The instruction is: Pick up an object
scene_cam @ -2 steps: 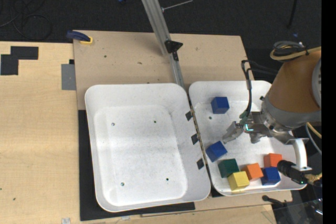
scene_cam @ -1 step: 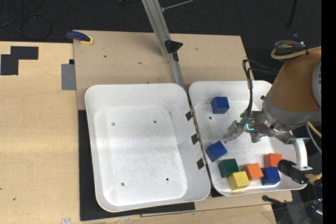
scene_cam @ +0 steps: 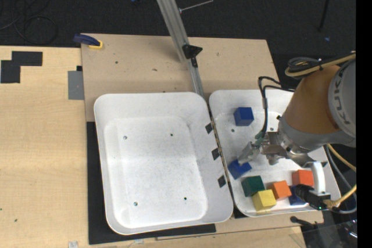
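Note:
My gripper (scene_cam: 251,153) hangs low in the right bin (scene_cam: 224,103), its grey fingers just above and right of a blue block (scene_cam: 238,169) near the bin's left wall. A second blue cube (scene_cam: 243,115) sits farther back. Along the front of the bin lie a dark green block (scene_cam: 252,184), a yellow cube (scene_cam: 264,199), an orange cube (scene_cam: 281,189) and a red-orange block (scene_cam: 303,177). The arm's orange-banded wrist (scene_cam: 314,107) covers the bin's right part. I see nothing between the fingers.
The left bin (scene_cam: 157,160) lies beside the right one, with black clips on the shared wall (scene_cam: 214,154). A slanted aluminium bar (scene_cam: 171,14) rises behind the bins. Cables run by the arm at the right.

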Robot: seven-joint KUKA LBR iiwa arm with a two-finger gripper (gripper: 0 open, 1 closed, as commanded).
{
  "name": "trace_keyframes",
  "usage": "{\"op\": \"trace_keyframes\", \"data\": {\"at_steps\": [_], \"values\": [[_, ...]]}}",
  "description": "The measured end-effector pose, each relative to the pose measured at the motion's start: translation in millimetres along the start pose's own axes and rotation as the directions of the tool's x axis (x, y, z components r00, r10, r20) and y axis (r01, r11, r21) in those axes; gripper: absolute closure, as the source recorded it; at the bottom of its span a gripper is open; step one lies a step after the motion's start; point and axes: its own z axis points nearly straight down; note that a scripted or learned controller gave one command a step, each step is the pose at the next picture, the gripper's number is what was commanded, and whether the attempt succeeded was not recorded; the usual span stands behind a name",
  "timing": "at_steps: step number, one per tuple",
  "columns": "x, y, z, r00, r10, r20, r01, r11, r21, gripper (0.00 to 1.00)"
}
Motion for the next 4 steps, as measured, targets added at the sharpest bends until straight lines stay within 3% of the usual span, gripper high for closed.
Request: {"op": "trace_keyframes", "data": {"at_steps": [1, 2, 3, 4], "values": [[-1.4, 7.5, 22.4, 1.0, -0.002, 0.004, 0.002, 1.0, -0.03, 0.0], [-3.6, 7.2, 13.3, 1.0, 0.006, 0.003, -0.006, 1.0, -0.029, 1.0], [-7.8, 5.9, -49.3, 1.0, -0.002, 0.003, 0.002, 1.0, -0.012, 1.0], [-9.1, 6.3, -87.9, 1.0, -0.003, 0.002, 0.003, 1.0, -0.011, 1.0]]}}
